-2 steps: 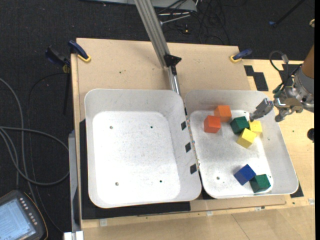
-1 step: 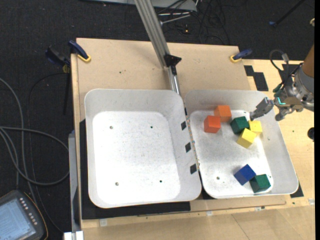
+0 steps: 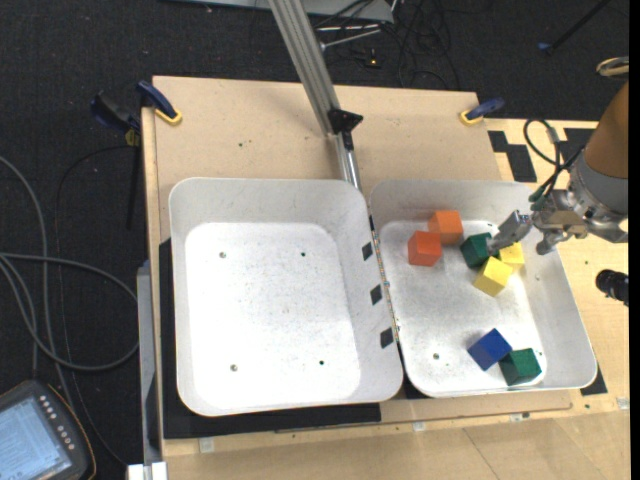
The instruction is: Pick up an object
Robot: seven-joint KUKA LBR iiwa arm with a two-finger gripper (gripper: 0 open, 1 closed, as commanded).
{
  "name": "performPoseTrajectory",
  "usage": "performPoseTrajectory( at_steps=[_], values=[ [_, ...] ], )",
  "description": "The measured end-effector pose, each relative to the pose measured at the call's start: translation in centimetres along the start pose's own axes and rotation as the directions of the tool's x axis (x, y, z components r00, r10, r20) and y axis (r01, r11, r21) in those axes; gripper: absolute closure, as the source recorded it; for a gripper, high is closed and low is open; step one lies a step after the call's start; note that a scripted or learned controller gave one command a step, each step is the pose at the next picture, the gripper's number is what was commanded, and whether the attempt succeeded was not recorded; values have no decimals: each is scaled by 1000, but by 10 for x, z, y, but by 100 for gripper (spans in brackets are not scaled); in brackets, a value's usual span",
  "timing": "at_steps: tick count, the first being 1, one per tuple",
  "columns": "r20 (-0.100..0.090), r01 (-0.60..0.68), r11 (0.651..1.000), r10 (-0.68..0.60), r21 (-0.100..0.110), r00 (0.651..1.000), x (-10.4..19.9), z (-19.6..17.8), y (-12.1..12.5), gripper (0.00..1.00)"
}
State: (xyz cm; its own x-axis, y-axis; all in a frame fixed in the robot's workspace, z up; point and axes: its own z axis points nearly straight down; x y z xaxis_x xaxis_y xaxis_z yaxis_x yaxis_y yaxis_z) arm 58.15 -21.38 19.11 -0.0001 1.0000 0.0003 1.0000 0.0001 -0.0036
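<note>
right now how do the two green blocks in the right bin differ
The upper green block sits near the gripper, crowded beside the yellow blocks; the lower green block lies far from the gripper, near the bin's front edge. The upper one is partly hidden by the yellow blocks and gripper; the lower one shows more fully, touching only the blue block. Both are dark green, similar in size, and lie in the right bin.

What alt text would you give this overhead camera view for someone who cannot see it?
A grey robot arm reaches in from the right, its tool low over a cluster of blocks in the right white bin: two orange blocks, a green block, two yellow blocks. A blue block and another green block lie nearer. The left white bin sits beside it.
</note>
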Motion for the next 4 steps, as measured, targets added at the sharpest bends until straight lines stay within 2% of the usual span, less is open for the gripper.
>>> performPoseTrajectory(
  at_steps=[1, 2, 3, 4],
  values=[
    [0, 0, 1000, 0, 0, 1000, -1, 43, -2, 0],
    [8, 1, 1000, 0, -22, 1000, -3, 67, 4, 0],
    [8, 0, 1000, 0, -16, 1000, -4, 61, 2, 100],
    [3, 3, 1000, -3, -10, 1000, 4, 9, 10, 100]
  ],
)
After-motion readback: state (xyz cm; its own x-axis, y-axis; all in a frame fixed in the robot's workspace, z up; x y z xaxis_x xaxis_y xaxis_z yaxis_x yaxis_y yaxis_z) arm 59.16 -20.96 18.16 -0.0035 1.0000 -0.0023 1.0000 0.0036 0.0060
